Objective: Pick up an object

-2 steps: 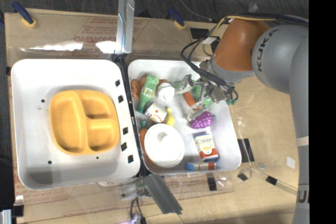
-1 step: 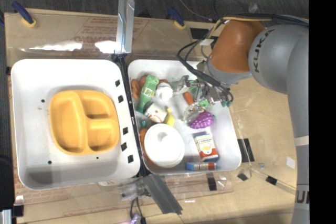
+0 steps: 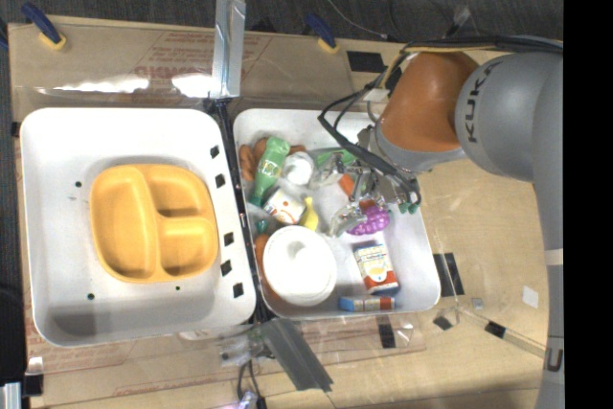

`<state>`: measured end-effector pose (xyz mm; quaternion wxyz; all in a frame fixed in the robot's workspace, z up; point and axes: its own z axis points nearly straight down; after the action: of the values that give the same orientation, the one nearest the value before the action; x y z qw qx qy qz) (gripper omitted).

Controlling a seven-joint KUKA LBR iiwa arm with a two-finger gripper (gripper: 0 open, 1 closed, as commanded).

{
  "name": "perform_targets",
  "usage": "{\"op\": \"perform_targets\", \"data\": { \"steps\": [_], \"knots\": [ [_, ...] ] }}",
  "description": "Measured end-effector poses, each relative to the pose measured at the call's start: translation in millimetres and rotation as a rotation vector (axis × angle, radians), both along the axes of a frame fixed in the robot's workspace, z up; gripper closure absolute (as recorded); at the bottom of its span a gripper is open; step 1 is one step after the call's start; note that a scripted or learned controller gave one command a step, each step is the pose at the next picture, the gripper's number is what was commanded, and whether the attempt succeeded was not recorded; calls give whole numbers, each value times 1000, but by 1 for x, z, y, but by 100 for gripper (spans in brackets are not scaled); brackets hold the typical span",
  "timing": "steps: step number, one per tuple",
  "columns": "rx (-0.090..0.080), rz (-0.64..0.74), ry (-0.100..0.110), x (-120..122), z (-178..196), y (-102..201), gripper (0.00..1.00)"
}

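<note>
Cardboard-lined tabletop (image 3: 479, 235) carries two white bins, with dark carpet along the top of the frame. At centre right the tool (image 3: 369, 196) hangs low in the right bin (image 3: 421, 249); whether it is wide, narrow or holding anything cannot be told among the cables and clutter. Just below it lies a purple toy (image 3: 369, 223), the nearest candidate, its long axis running roughly left to right. Further down is a small red-and-white carton (image 3: 374, 265). To the left sit a green bottle (image 3: 272, 158) and a white round lid (image 3: 299, 263). Beyond, the left bin (image 3: 48, 206) holds a yellow divided tray (image 3: 153, 220).
</note>
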<state>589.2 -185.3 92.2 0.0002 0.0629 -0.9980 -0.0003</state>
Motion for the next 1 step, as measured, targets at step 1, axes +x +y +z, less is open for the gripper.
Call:
{"op": "perform_targets", "data": {
  "steps": [1],
  "knots": [
    [-1, 7, -4, 2, 11, 2, 100]
  ]
}}
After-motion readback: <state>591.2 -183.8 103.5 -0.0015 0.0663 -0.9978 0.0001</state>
